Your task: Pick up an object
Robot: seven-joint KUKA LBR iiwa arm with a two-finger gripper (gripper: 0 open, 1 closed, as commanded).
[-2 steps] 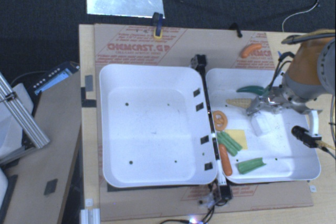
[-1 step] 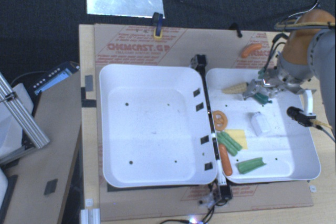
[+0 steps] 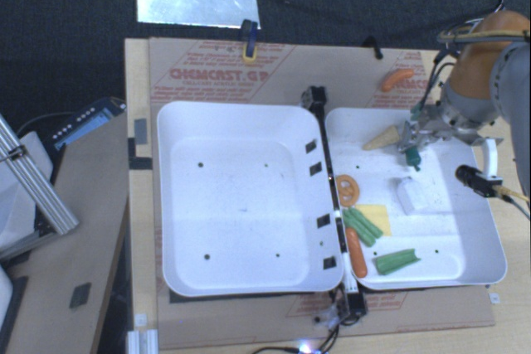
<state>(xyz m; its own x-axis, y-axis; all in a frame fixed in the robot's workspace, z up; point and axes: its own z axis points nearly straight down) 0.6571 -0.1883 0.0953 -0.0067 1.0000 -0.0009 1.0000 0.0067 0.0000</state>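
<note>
My gripper hangs low over the back of the right bin, its teal tips just right of a tan cone lying on the bin floor. A small white block lies just in front of the gripper. Further forward in the same bin are a pretzel, a yellow slice, a green pod, an orange sausage and a second green pod. Nothing shows between the gripper's tips.
The left bin stands beside the right one, joined by a black clipped divider. An orange sausage lies on the board behind the right bin. The arm reaches in from the right.
</note>
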